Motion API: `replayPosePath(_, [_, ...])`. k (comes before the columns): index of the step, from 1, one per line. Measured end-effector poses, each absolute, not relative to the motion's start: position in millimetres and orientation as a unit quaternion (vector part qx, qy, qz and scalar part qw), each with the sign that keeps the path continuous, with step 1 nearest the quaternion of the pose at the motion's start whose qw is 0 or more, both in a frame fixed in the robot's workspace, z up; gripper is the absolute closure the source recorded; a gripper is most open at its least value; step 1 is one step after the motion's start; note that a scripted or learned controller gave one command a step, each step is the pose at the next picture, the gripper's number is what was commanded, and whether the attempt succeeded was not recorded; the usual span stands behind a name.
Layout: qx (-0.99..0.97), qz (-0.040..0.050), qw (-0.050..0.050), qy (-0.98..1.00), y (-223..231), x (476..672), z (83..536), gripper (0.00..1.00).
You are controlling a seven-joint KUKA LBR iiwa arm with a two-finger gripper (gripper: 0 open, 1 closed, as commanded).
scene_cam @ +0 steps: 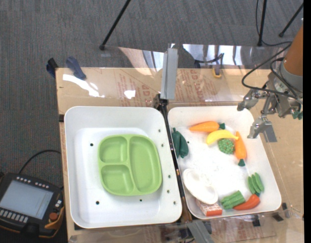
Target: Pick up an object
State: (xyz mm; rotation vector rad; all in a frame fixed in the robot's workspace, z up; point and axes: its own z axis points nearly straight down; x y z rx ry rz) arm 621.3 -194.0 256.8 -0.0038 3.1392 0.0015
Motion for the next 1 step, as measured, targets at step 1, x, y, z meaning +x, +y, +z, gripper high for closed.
replayPosePath(1, [0.088, 0.0008, -0.001, 0.996, -206.5, 622.4, 86.0, 0.0])
